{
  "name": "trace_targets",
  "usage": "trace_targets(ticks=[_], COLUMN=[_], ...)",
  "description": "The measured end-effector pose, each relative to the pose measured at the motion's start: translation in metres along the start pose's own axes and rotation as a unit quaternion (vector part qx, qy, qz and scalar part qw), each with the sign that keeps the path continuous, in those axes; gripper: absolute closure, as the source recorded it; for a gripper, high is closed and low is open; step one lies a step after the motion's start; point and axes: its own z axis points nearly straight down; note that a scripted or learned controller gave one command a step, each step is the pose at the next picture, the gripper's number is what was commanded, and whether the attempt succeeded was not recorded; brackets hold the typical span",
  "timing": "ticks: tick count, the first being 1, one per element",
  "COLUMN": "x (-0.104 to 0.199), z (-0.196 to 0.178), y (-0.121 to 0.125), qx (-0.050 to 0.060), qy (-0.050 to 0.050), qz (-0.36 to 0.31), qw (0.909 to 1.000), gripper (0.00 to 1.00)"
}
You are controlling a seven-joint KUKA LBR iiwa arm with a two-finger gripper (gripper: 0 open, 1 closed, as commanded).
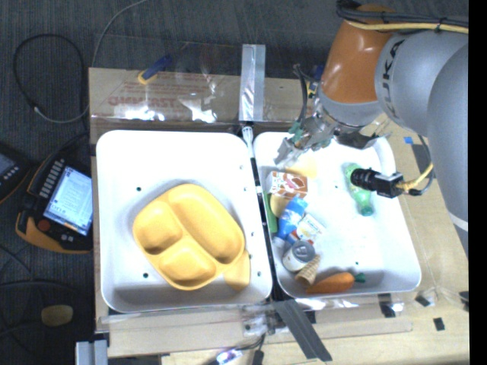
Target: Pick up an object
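Worktop (pixel 114 86) of brown board carries two shallow white bins side by side, with clear plastic sheeting and a strip of silver tape (pixel 253 82) along its far edge. The left bin (pixel 122 150) holds a yellow divided plate (pixel 189 236) with three compartments, lying slightly askew near the bin's middle.

The right bin (pixel 396 257) holds a cluster of small things along its left wall. A small carton with an orange and white printed face (pixel 288 182) lies farthest back; a blue and white packet (pixel 294 217) lies just in front of it, with a thin dark green stick-like piece (pixel 272 217) beside it against the wall. Nearer the front sit a small round grey and white item (pixel 299 255) and, touching the front wall, a toy carrot (pixel 330 282) lying on its side with its green top pointing right. A green bottle-shaped toy (pixel 360 192) lies apart from the cluster, toward the right side.

The grey arm with its orange band (pixel 358 59) reaches in from the right over the far end of the right bin. The hand (pixel 293 147) hangs at the bin's back left corner, just behind the printed carton, tilted down and to the left. Its tips look blurred, perhaps a little apart, but I cannot tell how far open they are, and nothing can be seen between them. A black cable fitting (pixel 377 180) juts out near the green toy.
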Motion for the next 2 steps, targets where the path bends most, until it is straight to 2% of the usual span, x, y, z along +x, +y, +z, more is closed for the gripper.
trace_targets(ticks=[1, 2], x=[-0.023, 0.03], z=[0.001, -0.002], y=[-0.059, -0.057], qx=[0.001, 0.0], qy=[0.0, 0.0], qz=[0.01, 0.014], qw=[0.9999, 0.9999], gripper=[1.0, 1.0])
